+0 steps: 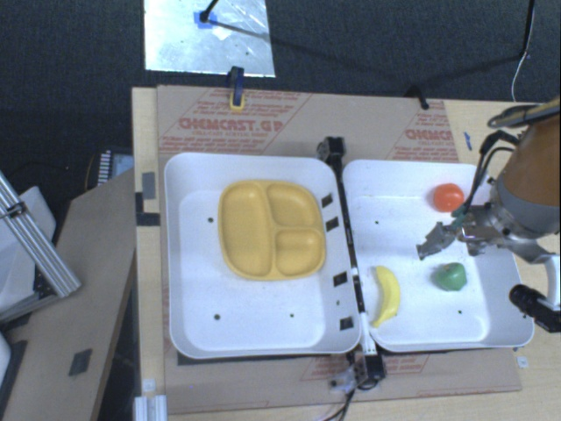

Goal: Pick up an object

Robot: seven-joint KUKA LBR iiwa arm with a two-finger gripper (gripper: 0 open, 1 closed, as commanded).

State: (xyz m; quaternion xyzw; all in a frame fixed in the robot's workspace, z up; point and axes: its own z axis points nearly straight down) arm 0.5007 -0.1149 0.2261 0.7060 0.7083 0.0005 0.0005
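I see the gripper (436,242) over the right bin (394,323), fingers spread apart and holding nothing. Just right of it lies a green fruit (451,276), an orange ball (448,196) farther back, a banana (387,295) nearer left. A yellow divided plate (268,229) sits in the left bin (193,314).

Three small pieces of toy produce lie in the right-hand white bin (412,336). A yellow banana (387,294) rests flat near the bin's left wall, its curve bowing toward the bin's middle, one tip pointing up the frame and the other toward the front edge. A green fruit (451,276), possibly an apple or pepper, sits to the banana's right, well clear of it. Farther back, an orange-red round fruit (447,197), likely a tomato or orange, sits alone near the bin's rear.
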